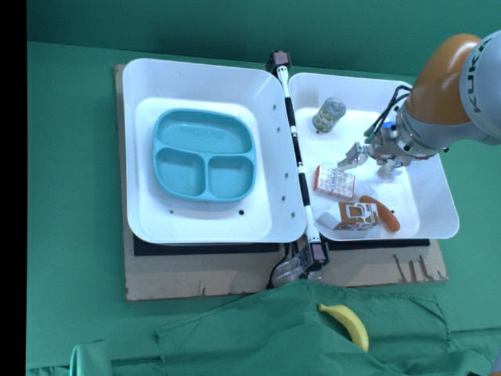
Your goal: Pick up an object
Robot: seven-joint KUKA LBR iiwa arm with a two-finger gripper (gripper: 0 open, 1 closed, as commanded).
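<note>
Over the right bin (438, 210), tool (354, 157) with finger spread unclear, orange-white packet (334, 182) just below it, nothing visibly gripped

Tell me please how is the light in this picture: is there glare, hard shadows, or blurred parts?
In the camera view the light is even and soft: the left bin and right bin look bright white with almost no hard shadows, the teal divided plate is sharp, while the pincer looks slightly blurred.
</note>
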